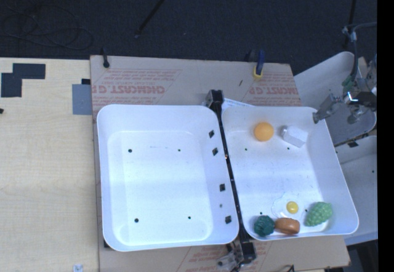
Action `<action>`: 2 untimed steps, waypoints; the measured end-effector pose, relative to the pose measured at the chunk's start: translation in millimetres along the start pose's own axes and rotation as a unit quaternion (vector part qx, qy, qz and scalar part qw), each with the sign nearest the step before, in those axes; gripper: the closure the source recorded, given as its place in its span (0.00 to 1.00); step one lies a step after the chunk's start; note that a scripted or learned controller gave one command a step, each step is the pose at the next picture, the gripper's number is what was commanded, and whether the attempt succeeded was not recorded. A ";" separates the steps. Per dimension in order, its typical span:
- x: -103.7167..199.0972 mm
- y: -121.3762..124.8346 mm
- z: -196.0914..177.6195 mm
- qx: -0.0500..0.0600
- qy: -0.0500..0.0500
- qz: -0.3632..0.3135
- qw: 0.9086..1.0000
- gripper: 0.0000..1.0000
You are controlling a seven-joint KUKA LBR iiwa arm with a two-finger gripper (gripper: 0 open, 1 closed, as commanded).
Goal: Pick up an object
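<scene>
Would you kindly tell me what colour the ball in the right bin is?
Orange; the ball shows clearly in the camera view, near the right bin's far end.

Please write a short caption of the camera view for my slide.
Right bin holds an orange ball, white block and toy foods; the claw waits outside.

Orange ball & white block in right bin, far end.

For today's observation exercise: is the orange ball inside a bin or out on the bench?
Inside: the orange ball rests on the right bin's floor.
</scene>
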State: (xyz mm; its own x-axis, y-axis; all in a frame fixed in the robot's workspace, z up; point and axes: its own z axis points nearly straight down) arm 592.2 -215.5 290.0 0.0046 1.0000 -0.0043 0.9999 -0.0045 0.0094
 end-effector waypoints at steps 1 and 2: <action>-0.1 -0.8 -1.5 0.006 0.002 0.000 1.000 1.00; 3.2 0.3 36.0 0.007 0.002 -0.002 1.000 1.00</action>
State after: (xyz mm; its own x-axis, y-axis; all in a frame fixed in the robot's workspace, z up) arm 592.8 -212.5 254.0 0.0005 1.0000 0.0006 1.0000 -0.0005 -0.0050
